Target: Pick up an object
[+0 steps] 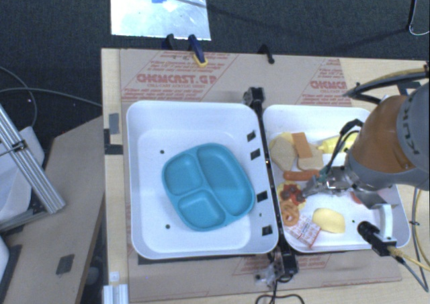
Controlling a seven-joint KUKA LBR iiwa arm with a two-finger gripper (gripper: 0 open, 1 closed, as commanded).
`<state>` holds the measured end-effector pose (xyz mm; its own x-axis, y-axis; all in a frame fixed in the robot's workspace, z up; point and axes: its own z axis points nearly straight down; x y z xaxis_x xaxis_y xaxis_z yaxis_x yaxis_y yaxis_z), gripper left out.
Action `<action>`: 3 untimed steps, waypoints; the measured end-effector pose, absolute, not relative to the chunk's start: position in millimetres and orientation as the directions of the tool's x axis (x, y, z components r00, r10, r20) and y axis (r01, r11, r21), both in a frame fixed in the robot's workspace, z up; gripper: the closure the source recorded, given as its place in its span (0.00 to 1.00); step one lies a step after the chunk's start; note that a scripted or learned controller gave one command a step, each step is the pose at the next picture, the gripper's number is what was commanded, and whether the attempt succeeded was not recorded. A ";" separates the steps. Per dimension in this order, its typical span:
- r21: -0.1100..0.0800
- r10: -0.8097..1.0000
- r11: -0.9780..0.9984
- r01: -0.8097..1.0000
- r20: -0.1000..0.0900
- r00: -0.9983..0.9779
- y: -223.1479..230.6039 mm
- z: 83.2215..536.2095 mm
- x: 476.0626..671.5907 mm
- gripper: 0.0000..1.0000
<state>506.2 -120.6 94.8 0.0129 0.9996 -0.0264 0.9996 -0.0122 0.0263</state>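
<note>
Bench: a cardboard-covered top [201, 74] printed with red lettering, holding two shallow white bins side by side.
Left bin [144, 128]: holds a blue divided plate [207, 185] with three compartments, lying flat near the bin's middle.
Right bin [279, 118]: crowded with toy food, lying from about 11 o'clock to 6 o'clock of the bin's centre.
Food at 11 o'clock: a pale bread slice [283, 150] with a tan block [306, 149] touching it on the right.
Food at 1 o'clock: a yellow piece [329, 142], partly hidden by the arm.
Food near centre: an orange-red sausage shape [300, 175], and just below it some dark red pieces [291, 193].
Food at 6 o'clock: a pale yellow potato-like lump [328, 220], with a red-and-white packet [305, 233] at its 8 o'clock, near the bin's front rim.
Arm [390, 144]: enters from 3 o'clock, its orange band over the right bin's right half.
Gripper [310, 187]: low over the middle of the right bin, pointing toward 9 o'clock, its tip just beside the sausage and the dark red pieces.
Fingers: blurred and small here; how far apart they stand, or whether anything sits between them, cannot be told.
Floor: dark carpet [54, 20] around the bench.
Beyond the bench at 12 o'clock: a shiny silver sheet [161, 17] on the floor.
At 9 o'clock: a tan side table [67, 181] and an aluminium frame rail [27, 161], with black cables nearby.
</note>
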 end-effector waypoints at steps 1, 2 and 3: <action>0.030 0.999 -0.014 0.999 -0.029 0.015 -119.3 94.9 507.6 0.00; 0.011 1.000 0.011 1.000 0.002 -0.011 -45.2 190.2 510.1 0.00; 0.001 1.000 0.011 1.000 0.003 -0.011 18.6 184.1 505.6 0.00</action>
<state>505.6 18.6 184.1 -0.0111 0.9999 0.0027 0.9999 0.0111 0.0012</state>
